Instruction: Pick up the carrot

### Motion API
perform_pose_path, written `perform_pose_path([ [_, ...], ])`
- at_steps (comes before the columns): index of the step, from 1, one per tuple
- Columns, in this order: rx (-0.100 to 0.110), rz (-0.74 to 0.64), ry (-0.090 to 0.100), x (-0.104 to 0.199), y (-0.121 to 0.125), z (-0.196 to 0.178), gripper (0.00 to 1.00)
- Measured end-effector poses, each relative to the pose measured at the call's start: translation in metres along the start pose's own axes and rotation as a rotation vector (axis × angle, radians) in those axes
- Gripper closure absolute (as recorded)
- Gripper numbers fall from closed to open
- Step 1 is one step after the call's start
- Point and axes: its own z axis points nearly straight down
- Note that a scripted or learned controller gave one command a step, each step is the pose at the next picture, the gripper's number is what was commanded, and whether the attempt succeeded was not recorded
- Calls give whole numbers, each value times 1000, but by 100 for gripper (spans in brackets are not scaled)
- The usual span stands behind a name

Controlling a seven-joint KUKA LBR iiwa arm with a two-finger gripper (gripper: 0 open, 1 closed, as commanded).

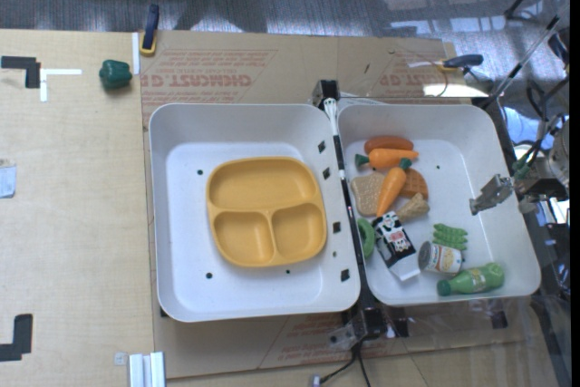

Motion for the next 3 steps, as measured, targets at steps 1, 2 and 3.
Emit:
perform_pose_path([
  [1,1,-90,1,61,74,94,0],
  [2,1,131,0,76,109,130,0],
  [3,2,126,-2,75,109,120,100],
])
